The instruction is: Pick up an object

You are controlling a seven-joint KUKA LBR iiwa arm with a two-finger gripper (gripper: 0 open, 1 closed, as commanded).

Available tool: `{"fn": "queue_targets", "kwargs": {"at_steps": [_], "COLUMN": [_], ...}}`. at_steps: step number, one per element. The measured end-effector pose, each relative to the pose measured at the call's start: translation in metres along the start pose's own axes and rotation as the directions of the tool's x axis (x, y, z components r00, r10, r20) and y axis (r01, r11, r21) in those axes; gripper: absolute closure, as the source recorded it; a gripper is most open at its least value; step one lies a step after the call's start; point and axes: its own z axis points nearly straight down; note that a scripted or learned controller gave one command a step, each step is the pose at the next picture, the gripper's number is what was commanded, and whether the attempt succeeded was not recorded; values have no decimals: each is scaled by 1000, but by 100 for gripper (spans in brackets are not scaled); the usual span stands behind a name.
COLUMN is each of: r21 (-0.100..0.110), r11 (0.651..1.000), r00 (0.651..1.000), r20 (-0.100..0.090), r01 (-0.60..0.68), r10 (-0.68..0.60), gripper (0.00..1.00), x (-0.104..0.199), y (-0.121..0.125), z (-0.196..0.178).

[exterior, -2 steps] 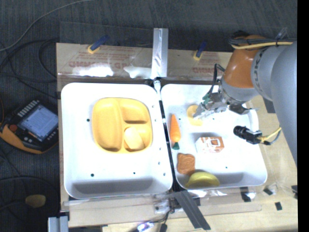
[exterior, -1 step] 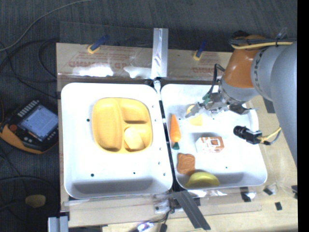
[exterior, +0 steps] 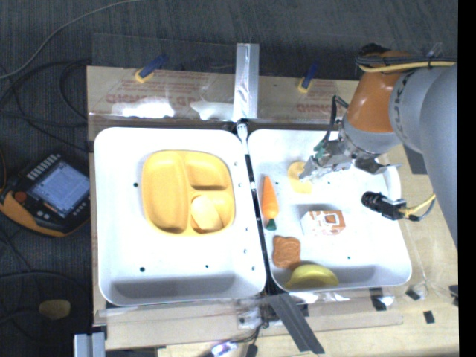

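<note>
My gripper point(exterior: 316, 163) is low in the back part of the right bin point(exterior: 390, 262), reaching in from the right. Its tip is right beside a small pale yellow piece point(exterior: 297, 172) on the bin floor, and I cannot see whether they touch. An orange carrot point(exterior: 268, 198) lies along the bin's left wall. A white and orange carton point(exterior: 324, 222) lies in the middle. At the front are a brown round piece point(exterior: 286, 250) and a yellow-green fruit point(exterior: 312, 276).
The left bin point(exterior: 119, 274) holds a yellow divided tray point(exterior: 175, 188) with a pale round item point(exterior: 206, 214) in one compartment. A metal post point(exterior: 246, 80) stands behind the bins. A handheld controller point(exterior: 48, 192) lies on the floor at the left.
</note>
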Motion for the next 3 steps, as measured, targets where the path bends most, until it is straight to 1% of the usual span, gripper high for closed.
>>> {"fn": "queue_targets", "kwargs": {"at_steps": [1, 2, 3], "r21": [0, -6, -12], "r11": [1000, 1000, 1000], "r00": [1000, 1000, 1000], "r20": [0, 9, 8], "r01": [0, 16, 16], "r10": [0, -16, -16], "gripper": [0, 0, 100], "x": [0, -4, -3], "y": [0, -2, 0], "z": [0, 22, 11]}}
